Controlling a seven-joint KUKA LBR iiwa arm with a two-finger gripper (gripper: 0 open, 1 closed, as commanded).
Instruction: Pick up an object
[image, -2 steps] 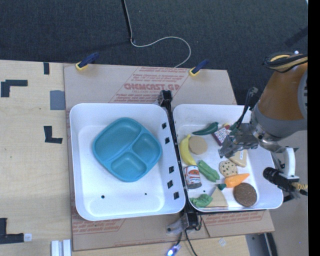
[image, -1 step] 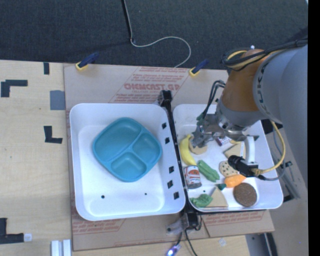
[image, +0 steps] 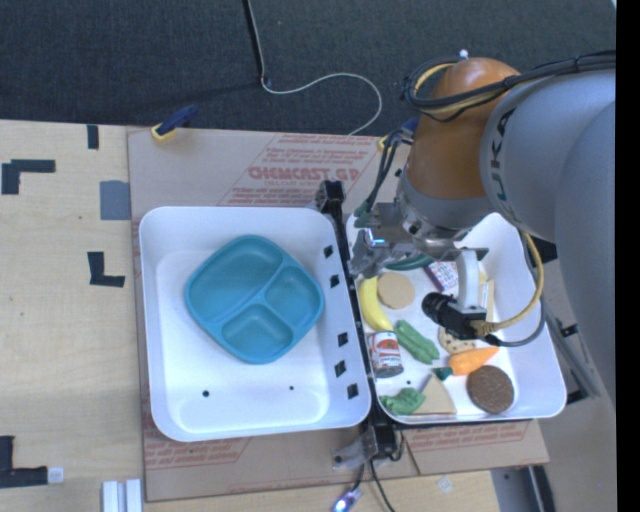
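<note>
The right bin (image: 545, 398) holds several toy foods: a yellow banana (image: 372, 302), a beige round disc (image: 396, 292), a green pea pod (image: 415, 340), a small can (image: 386, 353), an orange carrot (image: 472, 360), a brown round cookie (image: 490, 388) and a bread slice (image: 437, 398). My gripper (image: 405, 255) hangs low over the far left part of this bin, just above the banana and the disc. The wrist hides its tip. I see nothing held in it.
In the left bin (image: 152, 300) lies a blue divided plate (image: 255, 298). Black clips (image: 345, 300) run along the wall between the bins. The grey arm (image: 560, 150) covers the right bin's far side. A yellow cable (image: 520, 315) loops over the food.
</note>
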